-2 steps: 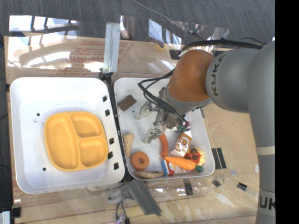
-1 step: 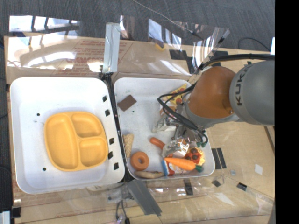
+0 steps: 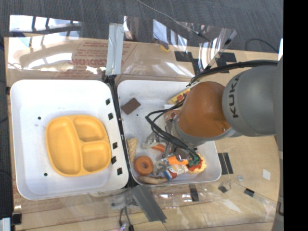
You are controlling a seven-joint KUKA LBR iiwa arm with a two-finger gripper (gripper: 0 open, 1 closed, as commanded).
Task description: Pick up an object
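The grey KUKA arm [image 3: 255, 97] reaches in from the frame's right edge, its orange wrist band [image 3: 204, 109] at centre right, pointing downward. The two-finger gripper [image 3: 166, 150] sits lower centre, trailing black cables.

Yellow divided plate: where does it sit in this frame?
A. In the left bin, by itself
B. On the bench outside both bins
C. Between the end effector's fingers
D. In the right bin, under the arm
A: the yellow divided plate lies flat on the floor of the left bin, while the arm reaches over the right bin.
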